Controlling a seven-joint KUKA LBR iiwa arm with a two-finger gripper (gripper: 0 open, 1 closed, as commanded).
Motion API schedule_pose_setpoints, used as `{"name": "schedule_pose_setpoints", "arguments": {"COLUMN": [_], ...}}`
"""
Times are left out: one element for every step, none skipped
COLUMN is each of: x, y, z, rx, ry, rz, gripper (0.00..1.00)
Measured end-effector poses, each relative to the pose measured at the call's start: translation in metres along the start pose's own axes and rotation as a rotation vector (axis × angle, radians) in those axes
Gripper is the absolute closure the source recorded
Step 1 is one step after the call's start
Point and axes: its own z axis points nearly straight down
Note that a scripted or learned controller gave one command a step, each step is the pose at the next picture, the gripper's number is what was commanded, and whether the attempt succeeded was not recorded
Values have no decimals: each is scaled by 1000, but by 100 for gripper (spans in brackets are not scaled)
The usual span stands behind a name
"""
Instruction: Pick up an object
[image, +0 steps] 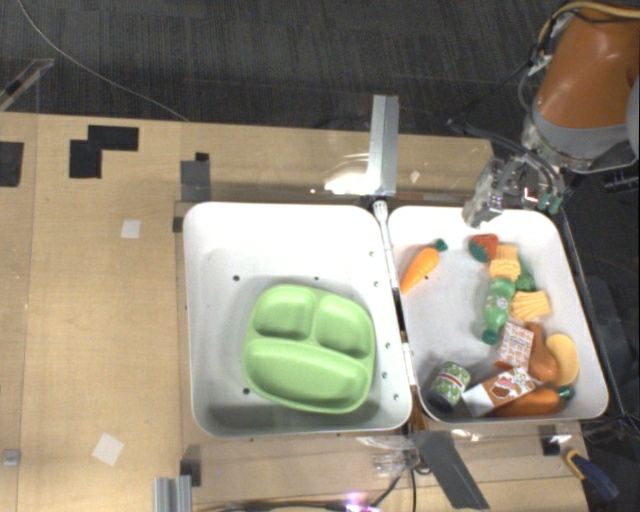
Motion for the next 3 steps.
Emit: {"name": "schedule_pose_setpoints", "arguments": {"x": [54,51,49], "y": [81,79,80], "z": [-19,-32,-45], "rx": [-1,-3,-5], "ry": [5,-4,-14], "rz": [56,58,55], "gripper": [100,100,100]}}
